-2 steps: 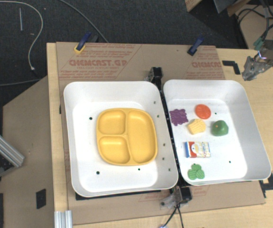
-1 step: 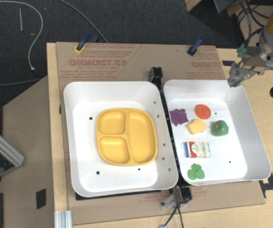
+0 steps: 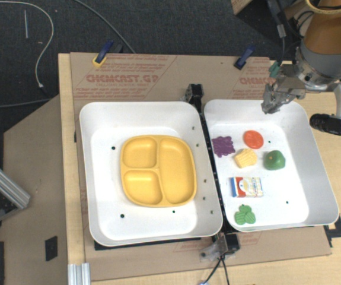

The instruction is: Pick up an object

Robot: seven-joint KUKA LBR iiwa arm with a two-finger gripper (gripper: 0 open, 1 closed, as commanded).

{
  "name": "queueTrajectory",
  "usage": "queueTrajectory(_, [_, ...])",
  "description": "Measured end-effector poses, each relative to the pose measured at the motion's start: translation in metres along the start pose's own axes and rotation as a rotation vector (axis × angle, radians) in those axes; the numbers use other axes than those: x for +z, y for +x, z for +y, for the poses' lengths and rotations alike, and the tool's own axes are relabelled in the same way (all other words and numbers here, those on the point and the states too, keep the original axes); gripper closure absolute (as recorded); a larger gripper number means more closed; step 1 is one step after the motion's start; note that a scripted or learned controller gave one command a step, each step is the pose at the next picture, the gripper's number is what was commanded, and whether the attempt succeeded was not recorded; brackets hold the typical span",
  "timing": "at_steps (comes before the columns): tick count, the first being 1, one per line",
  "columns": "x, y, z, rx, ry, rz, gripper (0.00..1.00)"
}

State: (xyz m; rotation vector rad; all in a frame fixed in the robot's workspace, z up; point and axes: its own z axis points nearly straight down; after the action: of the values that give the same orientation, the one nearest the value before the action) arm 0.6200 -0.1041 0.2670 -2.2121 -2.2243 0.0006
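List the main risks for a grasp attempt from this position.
1. The purple piece, orange disc, yellow piece and green ball lie close together in the right bin; closing on one may nudge or trap a neighbour.
2. The gripper hovers at the bin's far rim, so a straight descent may hit the wall.
3. The flat carton offers little to grip.

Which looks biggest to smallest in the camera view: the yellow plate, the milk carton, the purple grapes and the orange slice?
1. Yellow plate, by far the largest.
2. Milk carton.
3. Purple grapes and orange slice: these look about alike, so I won't rank them.
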Motion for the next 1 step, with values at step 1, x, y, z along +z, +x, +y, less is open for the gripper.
queueTrajectory(1, [0.0166,0.0518,-0.0132,0.001,0.001,0.000,1.00])
